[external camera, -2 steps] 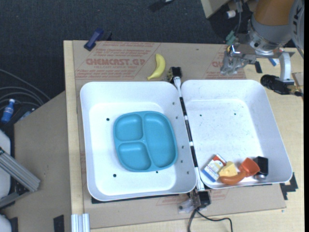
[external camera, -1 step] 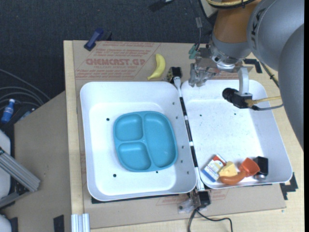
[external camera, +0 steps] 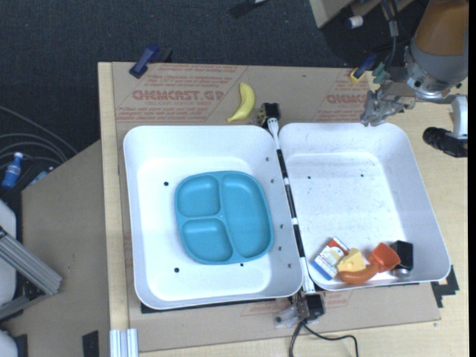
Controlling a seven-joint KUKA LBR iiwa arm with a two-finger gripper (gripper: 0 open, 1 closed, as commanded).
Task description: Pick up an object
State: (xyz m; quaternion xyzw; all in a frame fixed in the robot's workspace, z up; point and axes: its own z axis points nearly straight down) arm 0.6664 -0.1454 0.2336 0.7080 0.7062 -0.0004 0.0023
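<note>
My gripper (external camera: 379, 114) hangs over the far edge of the right bin (external camera: 357, 169), with its fingertips pointing down and nothing seen between them. Several small objects lie together in that bin's near right corner: a small white and red box (external camera: 329, 256), a yellow piece (external camera: 352, 261), an orange curved piece (external camera: 358, 275), an orange-red cup shape (external camera: 384, 256) and a small black block (external camera: 404, 253). The gripper is far from this pile, at the opposite end of the bin.
The left bin (external camera: 149, 169) holds a blue divided plate (external camera: 223, 216). A yellow banana (external camera: 242, 103) lies on the board behind the bins. A black clip (external camera: 270, 113) sits at the top of the divider between the bins.
</note>
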